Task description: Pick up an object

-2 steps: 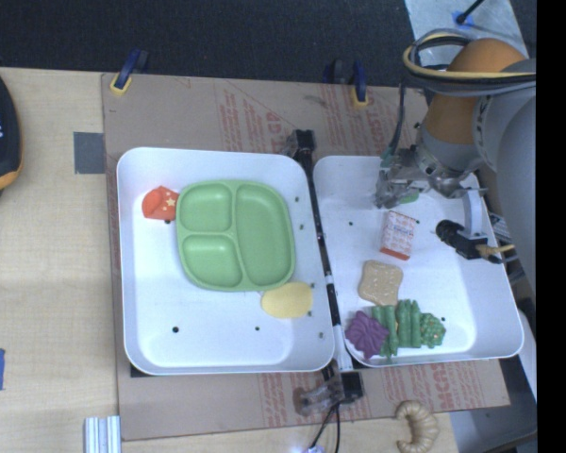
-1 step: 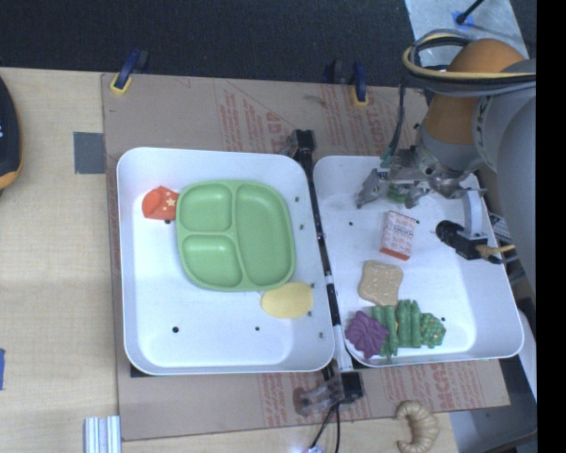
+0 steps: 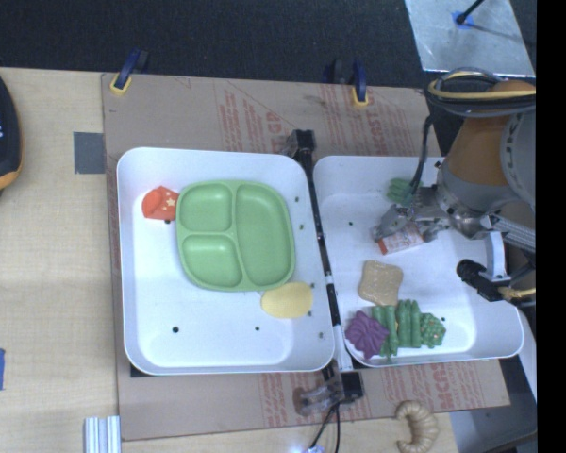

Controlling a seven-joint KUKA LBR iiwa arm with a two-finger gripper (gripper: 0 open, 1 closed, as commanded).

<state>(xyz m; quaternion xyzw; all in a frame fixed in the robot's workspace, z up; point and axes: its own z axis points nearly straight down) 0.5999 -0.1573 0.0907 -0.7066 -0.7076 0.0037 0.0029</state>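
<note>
Lowest in the frame, a tan curled object (image 3: 417, 425) lies on the brown board (image 3: 217, 111) below the right bin (image 3: 495, 333). Just above, inside that bin's lower edge, sit a purple piece (image 3: 365, 332) and green beans (image 3: 410, 325), with a beige slice (image 3: 381, 282) above them. Left bin (image 3: 151, 328) holds a yellow piece (image 3: 287, 300), a green divided plate (image 3: 236, 234) and a red item (image 3: 159, 203). Higher right, the gripper (image 3: 410, 225) hangs over a red-and-white packet (image 3: 403, 242); how wide it stands, I cannot tell. Blue clamps (image 3: 359, 91) pin the board's upper edge against dark floor (image 3: 217, 17).
</note>
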